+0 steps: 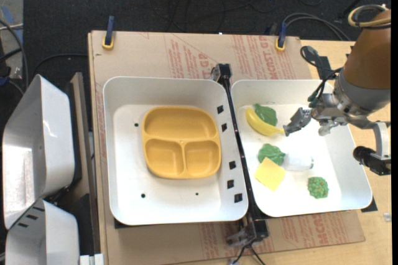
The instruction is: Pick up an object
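While the left bin [118, 152] carries a yellow divided tray [181, 140], I see the right bin [348, 192] crowded: a yellow banana [261, 126] touching a green piece [266, 113], a yellow block [270, 174], a green lump [318, 186]. At centre right the gripper [313, 121] hovers spread, grasping nothing.

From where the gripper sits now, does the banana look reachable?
Probably yes. The gripper hangs in the right bin just beside the banana, with nothing between them; only a green piece lies against the banana's far side.
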